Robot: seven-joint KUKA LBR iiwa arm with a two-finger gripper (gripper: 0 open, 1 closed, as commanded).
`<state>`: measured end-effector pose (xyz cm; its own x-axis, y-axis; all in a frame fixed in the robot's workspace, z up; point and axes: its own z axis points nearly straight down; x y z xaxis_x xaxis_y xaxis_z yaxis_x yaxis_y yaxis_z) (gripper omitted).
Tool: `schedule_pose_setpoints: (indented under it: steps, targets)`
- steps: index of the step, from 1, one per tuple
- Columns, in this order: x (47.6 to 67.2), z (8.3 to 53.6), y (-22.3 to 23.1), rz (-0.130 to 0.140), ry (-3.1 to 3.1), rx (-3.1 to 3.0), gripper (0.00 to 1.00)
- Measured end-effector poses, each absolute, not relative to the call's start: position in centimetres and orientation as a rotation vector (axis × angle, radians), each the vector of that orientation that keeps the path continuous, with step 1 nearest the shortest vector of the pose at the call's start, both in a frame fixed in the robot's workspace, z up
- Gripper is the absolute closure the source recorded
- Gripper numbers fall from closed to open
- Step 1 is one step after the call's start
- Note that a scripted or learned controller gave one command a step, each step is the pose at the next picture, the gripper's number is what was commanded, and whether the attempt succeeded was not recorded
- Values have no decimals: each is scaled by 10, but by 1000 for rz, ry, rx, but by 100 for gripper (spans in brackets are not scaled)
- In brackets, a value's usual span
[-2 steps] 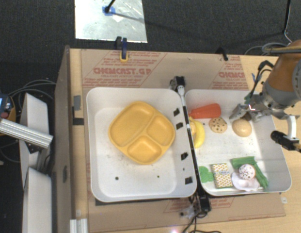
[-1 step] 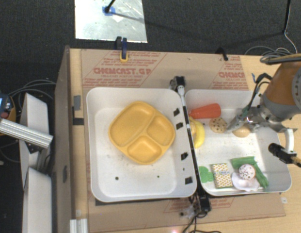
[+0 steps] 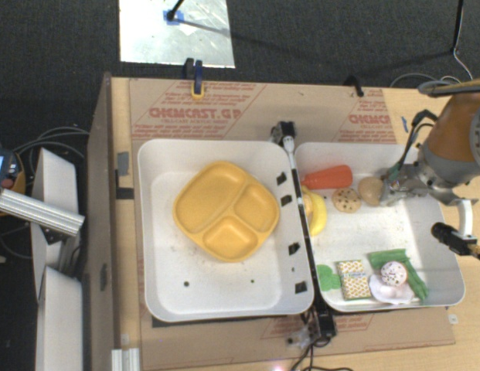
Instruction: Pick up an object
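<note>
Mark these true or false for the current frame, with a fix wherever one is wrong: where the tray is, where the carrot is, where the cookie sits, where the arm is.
1. The yellow divided tray lies in the left bin. True.
2. The orange carrot lies in the left bin with the tray. False: it is in the right bin, near its far edge.
3. The cookie sits just below the carrot in the picture. True.
4. The arm's gripper is over the left bin. False: it is over the right bin, next to a tan round item.
5. The banana lies by the divider between the bins. True.
</note>
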<state>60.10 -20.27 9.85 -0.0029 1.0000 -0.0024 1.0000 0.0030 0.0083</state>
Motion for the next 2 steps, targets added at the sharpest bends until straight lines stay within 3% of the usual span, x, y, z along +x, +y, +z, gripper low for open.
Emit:
schedule_pose_setpoints:
  steps: [1,2]
  targets:
    - [563,134,-129,4,2231,2213,100]
    - [563,132,-133,2,2224,2217,0]
